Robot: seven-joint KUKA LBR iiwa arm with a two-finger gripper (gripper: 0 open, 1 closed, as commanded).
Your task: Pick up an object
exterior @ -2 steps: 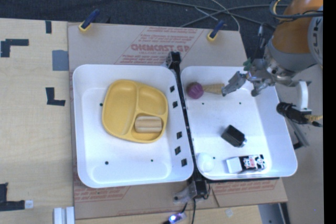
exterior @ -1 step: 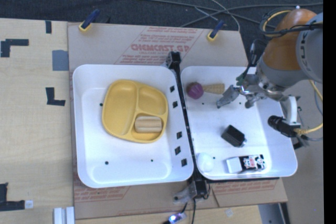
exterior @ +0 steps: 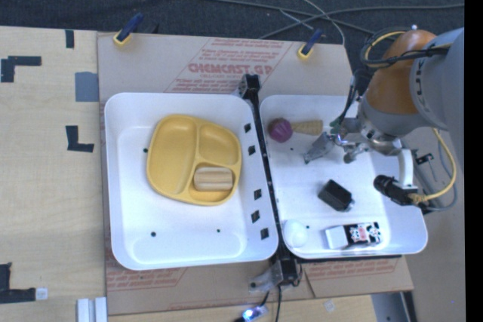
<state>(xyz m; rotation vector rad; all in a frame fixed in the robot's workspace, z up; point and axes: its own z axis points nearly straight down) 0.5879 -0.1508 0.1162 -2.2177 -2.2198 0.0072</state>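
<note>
An overhead view shows two white bins side by side, with the grey and orange arm reaching in from three o'clock so that its gripper (exterior: 336, 148) hangs over the upper middle of the right bin (exterior: 407, 241), fingers spread apart with nothing between them. Nothing has been picked up yet: a purple-headed toy with a tan handle (exterior: 292, 129) lies at ten o'clock of the gripper, a small black block (exterior: 335, 195) at six o'clock, and a white ball (exterior: 295, 234) and a printed white box (exterior: 354, 235) along the near edge. The left bin (exterior: 124, 185) holds a yellow divided plate (exterior: 193, 158) with a tan block (exterior: 213, 179) in one compartment, so choosing, closing on and lifting an object all appear to remain.
</note>
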